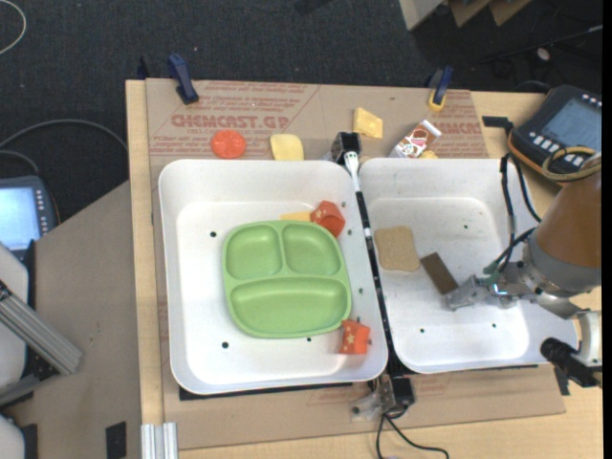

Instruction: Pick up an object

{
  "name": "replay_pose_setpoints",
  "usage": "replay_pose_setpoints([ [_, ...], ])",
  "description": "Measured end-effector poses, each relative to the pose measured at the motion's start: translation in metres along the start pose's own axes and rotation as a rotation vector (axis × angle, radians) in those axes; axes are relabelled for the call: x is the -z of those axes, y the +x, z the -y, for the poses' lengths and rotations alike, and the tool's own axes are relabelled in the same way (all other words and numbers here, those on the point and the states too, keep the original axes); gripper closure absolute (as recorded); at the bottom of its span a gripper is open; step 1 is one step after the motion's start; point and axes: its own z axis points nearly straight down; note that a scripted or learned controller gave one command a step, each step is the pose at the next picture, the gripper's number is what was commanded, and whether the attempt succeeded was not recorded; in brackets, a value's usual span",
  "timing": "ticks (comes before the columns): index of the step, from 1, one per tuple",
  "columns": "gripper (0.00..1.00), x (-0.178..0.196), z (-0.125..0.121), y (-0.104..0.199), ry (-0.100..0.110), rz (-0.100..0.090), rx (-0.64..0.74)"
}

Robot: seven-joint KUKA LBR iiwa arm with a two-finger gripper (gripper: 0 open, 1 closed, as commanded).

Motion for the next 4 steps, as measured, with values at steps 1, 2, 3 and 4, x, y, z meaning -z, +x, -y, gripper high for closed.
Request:
replay_pose_setpoints([
  [1,0.0,0.001,-0.077,0.06,-0.012,0.001,0.015],
  [2,1.0,0.011,-0.073,0.055,-0.01,0.003,0.007],
  [3,1.0,0.08,-0.037,0.056,-0.01,0.003,0.005],
  [4,1.0,0.135,-0.097,0.091,-0.015,0.002,0.013],
])
